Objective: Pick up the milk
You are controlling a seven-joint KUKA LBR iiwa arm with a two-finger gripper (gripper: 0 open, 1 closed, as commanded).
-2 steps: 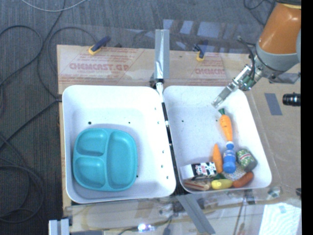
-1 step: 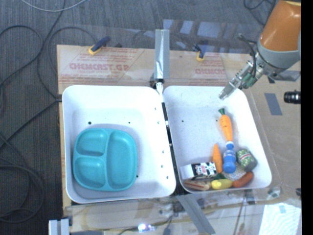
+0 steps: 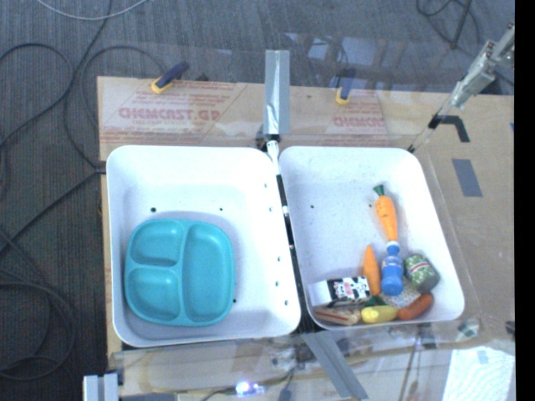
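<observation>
Two bins are sitting on the desk. Milk [image 3: 343,290] is lying in the right bin [image 3: 334,190], near its front wall. Can't tell my gripper's state.

One fixed camera—high above the bench [image 3: 125,107]—looks down slantwise on both bins [image 3: 201,161].

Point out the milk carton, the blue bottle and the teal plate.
milk carton [image 3: 350,289]: camera view, on its cow-patterned side.
blue bottle [image 3: 391,272]: camera view, on the middle of its body.
teal plate [image 3: 179,271]: camera view, on the ridge between its compartments.
</observation>
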